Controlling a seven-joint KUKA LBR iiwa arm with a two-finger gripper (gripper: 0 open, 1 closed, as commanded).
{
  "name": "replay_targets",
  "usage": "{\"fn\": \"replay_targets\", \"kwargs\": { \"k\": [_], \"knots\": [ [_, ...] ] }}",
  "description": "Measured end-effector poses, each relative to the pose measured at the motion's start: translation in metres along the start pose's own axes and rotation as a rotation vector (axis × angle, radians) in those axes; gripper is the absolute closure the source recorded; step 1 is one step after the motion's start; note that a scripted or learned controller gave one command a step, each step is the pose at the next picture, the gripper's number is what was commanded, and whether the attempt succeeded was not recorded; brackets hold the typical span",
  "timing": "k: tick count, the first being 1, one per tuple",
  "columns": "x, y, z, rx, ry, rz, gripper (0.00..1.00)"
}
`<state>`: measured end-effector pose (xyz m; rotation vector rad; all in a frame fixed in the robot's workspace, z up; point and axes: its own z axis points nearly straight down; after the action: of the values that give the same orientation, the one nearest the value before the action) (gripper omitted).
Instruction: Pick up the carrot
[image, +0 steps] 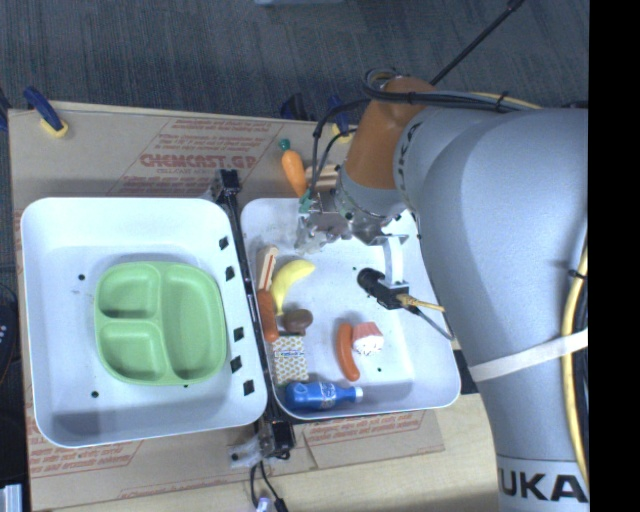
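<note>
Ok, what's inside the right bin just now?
A banana, a sausage, a blue bottle, a cracker and a red-and-white piece. The arm covers the bin's upper right corner, hiding that part. The carrot lies outside, past the top rim.

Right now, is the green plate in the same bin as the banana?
No, the green plate lies in the left bin, the banana in the right bin.

Robotics laboratory: a KUKA arm (500, 230) stands at a cardboard-covered bench (150, 150) bearing two shallow white bins (50, 300), on grey carpet (150, 50).
</note>
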<state>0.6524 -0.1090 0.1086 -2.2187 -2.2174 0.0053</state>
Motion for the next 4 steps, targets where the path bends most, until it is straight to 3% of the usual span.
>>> {"fn": "replay_targets", "kwargs": {
  "k": [1,2,3,4],
  "knots": [
    [0.027,0.004,-0.120,-0.004,-0.001,0.227,1.00],
    [0.101,-0.016,-0.108,0.001,0.000,0.301,1.00],
    [0.184,-0.004,-0.082,-0.001,0.000,0.257,1.00],
    [0.157,-0.021,-0.244,-0.006,0.000,0.381,1.00]
  ]
}}
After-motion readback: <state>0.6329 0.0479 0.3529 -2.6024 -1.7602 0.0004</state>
